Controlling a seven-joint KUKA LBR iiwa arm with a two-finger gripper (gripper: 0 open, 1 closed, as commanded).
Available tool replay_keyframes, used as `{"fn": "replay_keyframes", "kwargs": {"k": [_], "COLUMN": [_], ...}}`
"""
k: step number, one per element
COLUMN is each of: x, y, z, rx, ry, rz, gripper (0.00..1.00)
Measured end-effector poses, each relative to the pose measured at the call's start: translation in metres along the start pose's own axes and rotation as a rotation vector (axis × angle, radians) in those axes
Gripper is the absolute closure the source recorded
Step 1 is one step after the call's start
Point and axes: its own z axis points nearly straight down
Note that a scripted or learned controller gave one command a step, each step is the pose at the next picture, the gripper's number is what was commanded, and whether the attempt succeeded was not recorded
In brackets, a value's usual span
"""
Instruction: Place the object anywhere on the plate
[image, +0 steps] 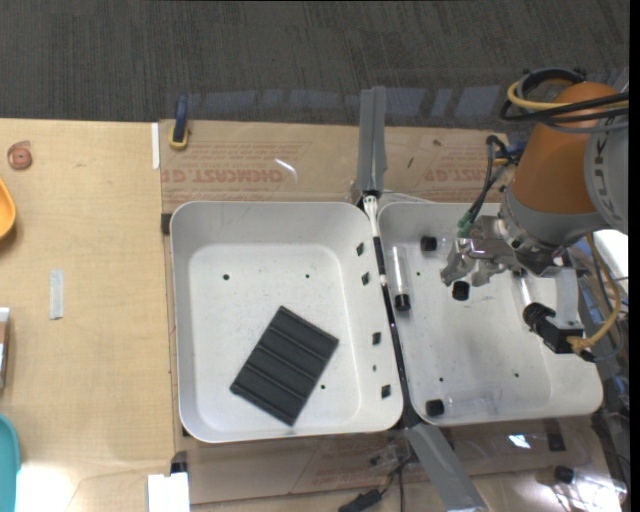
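Hand (462, 272) low over the right bin (490, 385), in that bin's upper half, at about 10 o'clock from the bin's middle. Whether its fingers are apart or together I cannot tell; the metal parts blur together there. Nothing visibly gripped. A small dark round piece (460, 291) sits just below the hand, touching or nearly so.

Arm (570, 160) comes in from 2 o'clock of the hand, orange band above the wrist, yellow and black cables (535, 90) looped at the top.

Right bin floor: small black bits near its upper left, at 12 o'clock of the bin, and by its lower left corner; a slim silver-and-black cylinder (397, 280) lies along the left wall, at 9 o'clock of the hand.

Left bin (200, 240): dark ribbed rectangular slab, the plate (286, 365), lying flat and turned diagonally, at 5 o'clock from that bin's middle, well apart from the hand.

Surface (80, 250) beyond the bins at 9 o'clock: pale wood, orange item (5, 215) at the edge, teal item (8, 465) lower down.
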Motion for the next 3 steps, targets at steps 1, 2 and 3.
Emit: {"fn": "replay_keyframes", "kwargs": {"k": [1,2,3], "x": [0.041,0.097,0.138], "y": [0.052,-0.028,-0.043], "z": [0.012,0.012,-0.024], "rx": [-0.002,-0.001,-0.002], "ry": [0.000,0.000,0.000], "rz": [-0.480,-0.391,-0.529], "gripper": [1.00,1.00,1.00]}}
